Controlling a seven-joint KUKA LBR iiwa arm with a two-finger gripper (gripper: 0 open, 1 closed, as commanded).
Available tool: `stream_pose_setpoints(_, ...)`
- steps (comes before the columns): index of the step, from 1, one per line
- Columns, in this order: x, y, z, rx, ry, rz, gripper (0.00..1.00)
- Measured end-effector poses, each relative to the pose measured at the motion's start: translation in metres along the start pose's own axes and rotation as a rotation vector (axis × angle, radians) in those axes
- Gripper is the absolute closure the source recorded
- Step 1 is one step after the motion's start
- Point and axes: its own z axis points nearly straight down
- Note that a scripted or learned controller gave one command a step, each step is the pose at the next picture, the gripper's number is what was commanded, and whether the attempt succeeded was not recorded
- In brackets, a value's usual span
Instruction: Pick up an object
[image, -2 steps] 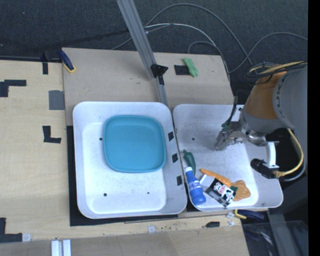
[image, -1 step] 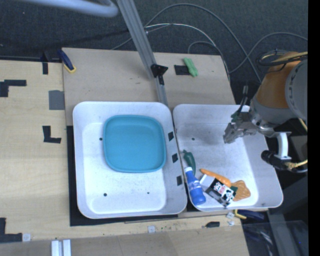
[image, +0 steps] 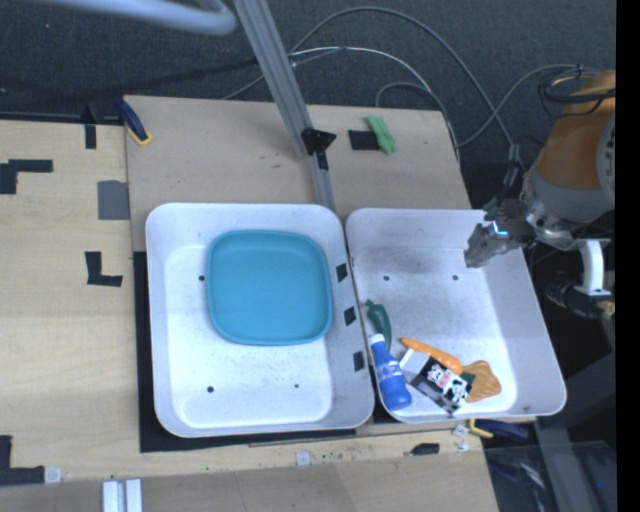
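My gripper (image: 482, 247) hangs over the upper right part of the right bin (image: 450, 290), with nothing visible between its fingers. Several objects lie clustered at the bin's front edge: a green-handled tool (image: 378, 320), a blue and white tube (image: 388, 372), an orange stick (image: 432, 353), a black and white patterned item (image: 441, 383) and a tan, orange-brown piece (image: 484, 379). The cluster lies well below and to the left of the gripper.
A turquoise square plate (image: 269, 286) lies in the left bin (image: 180, 330). A metal pole (image: 290, 100) slants across the bench behind the bins. Cables (image: 420, 60) loop at the back right. A green clip (image: 381, 135) sits on the bench top.
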Motion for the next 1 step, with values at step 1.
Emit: stream_pose_setpoints(1, 0.0032, 0.0005, -0.0623, -0.001, 0.000, 0.000, 1.00)
